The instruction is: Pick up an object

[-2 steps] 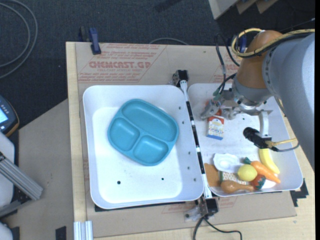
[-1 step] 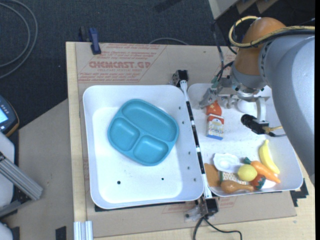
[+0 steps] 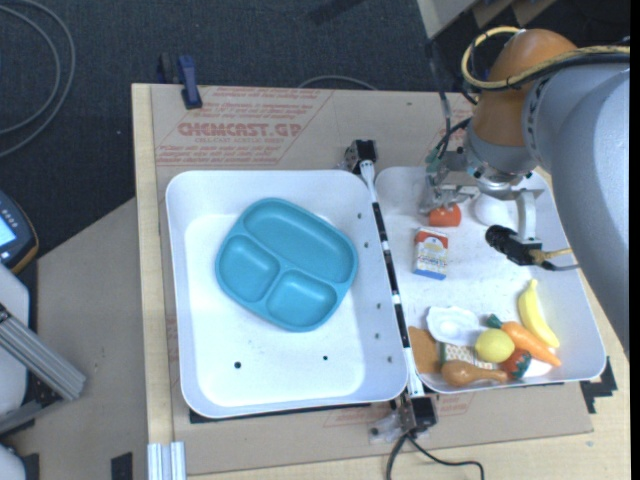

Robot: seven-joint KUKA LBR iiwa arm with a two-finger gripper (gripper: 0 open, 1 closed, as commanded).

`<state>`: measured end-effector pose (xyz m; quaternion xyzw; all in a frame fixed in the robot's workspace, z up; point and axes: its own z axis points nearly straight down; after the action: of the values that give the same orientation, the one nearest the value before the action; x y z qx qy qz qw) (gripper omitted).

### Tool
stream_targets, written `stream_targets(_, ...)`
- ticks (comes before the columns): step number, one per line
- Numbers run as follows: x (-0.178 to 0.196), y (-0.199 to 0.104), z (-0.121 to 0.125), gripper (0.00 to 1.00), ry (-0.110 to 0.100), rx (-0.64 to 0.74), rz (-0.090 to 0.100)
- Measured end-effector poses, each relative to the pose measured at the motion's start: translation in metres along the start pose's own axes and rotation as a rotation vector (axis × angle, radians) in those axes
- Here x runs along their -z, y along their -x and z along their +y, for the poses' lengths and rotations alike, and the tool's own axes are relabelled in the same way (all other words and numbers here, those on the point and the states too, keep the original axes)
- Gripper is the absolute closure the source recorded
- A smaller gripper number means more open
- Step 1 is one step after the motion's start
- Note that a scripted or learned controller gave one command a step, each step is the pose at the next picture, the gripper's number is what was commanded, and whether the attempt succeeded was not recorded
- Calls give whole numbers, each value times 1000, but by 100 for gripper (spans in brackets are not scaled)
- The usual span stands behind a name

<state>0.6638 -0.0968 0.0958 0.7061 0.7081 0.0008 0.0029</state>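
our gripper (image 3: 443, 194) hangs low over the far end of the right bin (image 3: 480, 283), close to the wall it shares with the left bin (image 3: 200, 358). from this angle we cannot tell whether it is spread or pressed together. the small red thing (image 3: 446, 215), round like a tomato, sits right under it and peeks out on the gripper's near side, so close that we cannot say whether they touch. being round, it gives no long axis to line up with, so we judge the coming move to be a short straight drop, not a sideways reach. just nearer to us lies a small carton (image 3: 432, 253), close enough to get nudged. well apart, at the bin's near end, lie a banana (image 3: 536, 314), a carrot (image 3: 532, 341) and a lemon (image 3: 493, 345). the left bin holds a blue divided plate (image 3: 287, 263).
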Motion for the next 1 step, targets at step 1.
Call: stream_targets(1,-1,0,0,0,-2,0,0)
